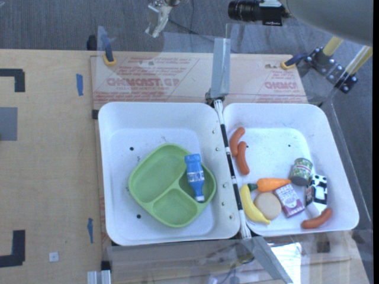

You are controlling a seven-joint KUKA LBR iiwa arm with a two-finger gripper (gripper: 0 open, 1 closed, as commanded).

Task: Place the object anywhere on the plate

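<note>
The arm [331, 5] sits high at the top right, pulled well back from both bins, and I cannot tell what state its gripper is in from here. The main worry is the blue bottle [195, 177]: it lies on its side on the green plate [155, 182], resting across the divider ridge and out to the right rim, so I'd judge a knock to the bench or a careless pass by the arm could roll it off into the left bin [115, 123]. If the program counts the job as not done and reaches again, a poor grab could just as easily drag it away. The left bin holds only that three-part plate with the bottle on it. The right bin [331, 129] is crowded: two sausages [239, 148] near the dividing wall, a carrot [272, 184], a banana [253, 207] touching a round biscuit-like piece [267, 205], a small pink carton [291, 199], a tin [301, 171], a black-and-white item [320, 189], and another sausage [317, 218] at the front.
</note>
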